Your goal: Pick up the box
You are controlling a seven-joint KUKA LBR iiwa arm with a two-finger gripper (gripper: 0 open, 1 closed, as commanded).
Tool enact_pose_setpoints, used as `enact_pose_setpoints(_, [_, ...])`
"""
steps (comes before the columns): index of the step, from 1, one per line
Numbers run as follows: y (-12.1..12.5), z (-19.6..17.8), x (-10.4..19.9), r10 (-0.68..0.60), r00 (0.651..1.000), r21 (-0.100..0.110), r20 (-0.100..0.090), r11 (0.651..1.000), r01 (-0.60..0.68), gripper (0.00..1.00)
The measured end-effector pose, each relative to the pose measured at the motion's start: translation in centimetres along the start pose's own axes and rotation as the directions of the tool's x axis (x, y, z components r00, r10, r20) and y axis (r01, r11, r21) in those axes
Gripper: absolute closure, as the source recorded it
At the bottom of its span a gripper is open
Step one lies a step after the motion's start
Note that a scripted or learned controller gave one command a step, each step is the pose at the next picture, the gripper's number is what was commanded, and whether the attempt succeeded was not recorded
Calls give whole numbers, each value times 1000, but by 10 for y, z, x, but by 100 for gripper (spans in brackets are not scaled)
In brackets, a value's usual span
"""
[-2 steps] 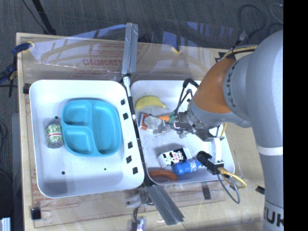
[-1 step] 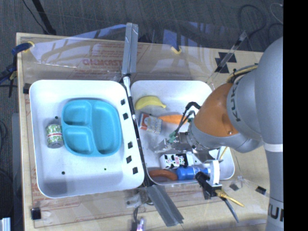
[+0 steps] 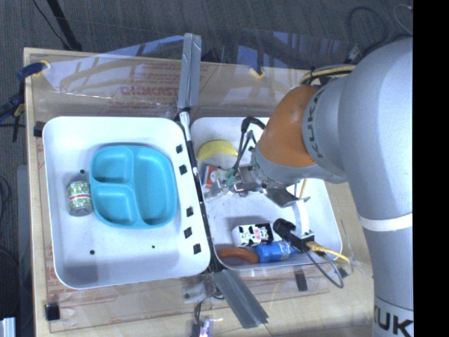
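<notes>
**Box low in the right bin, end effector up and to its side**

Two shallow white plastic bins with rounded corners and smooth walls sit side by side on the pale worktop (image 3: 34, 244); a grey metal bar (image 3: 189, 69) runs between them at 12 o'clock.

The small black-and-white patterned box (image 3: 251, 234), rectangular and flat-faced, lies on the floor of the right bin (image 3: 324, 209) toward 6 o'clock. A blue cylindrical bottle (image 3: 275, 251) lies on its side just beside the box at its 5 o'clock. A long orange-red rounded thing (image 3: 235, 256), smooth and tapering, lies along the bin's wall at the box's 7 o'clock. A yellow rounded fruit-like thing (image 3: 217, 150) sits at the bin's 11 o'clock.

The matte grey arm with its glossy orange band (image 3: 284, 135) reaches in from 3 o'clock. The end effector (image 3: 230, 181) hangs over the right bin's 9 o'clock side, at 11 o'clock from the box and apart from it; whether it is released or clenched cannot be told. A small red-and-white thing (image 3: 212, 177), too blurred to name, lies just beside it at 9 o'clock.

In the left bin (image 3: 105, 251) a turquoise plastic tray (image 3: 133, 184), a rounded square moulded into three compartments, lies at the centre. A short cylindrical can with a green label (image 3: 79, 196) sits at the bin's 9 o'clock, just beside the tray's edge.
</notes>
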State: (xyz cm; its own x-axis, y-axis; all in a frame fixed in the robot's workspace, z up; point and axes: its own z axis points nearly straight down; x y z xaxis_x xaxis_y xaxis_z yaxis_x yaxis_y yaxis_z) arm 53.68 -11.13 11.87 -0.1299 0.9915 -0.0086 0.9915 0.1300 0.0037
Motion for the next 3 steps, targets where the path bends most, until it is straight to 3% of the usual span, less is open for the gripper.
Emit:
enact_pose_setpoints(1, [-64, 26, -31, -123, 992, 1, -10, 992, 123, 0])
enact_pose_setpoints(2, [-2, -9, -24, -10, 1000, 6, -10, 1000, 10, 0])
enact_pose_setpoints(3, [95, 28, -55, 95, 995, 7, -8, 995, -95, 0])
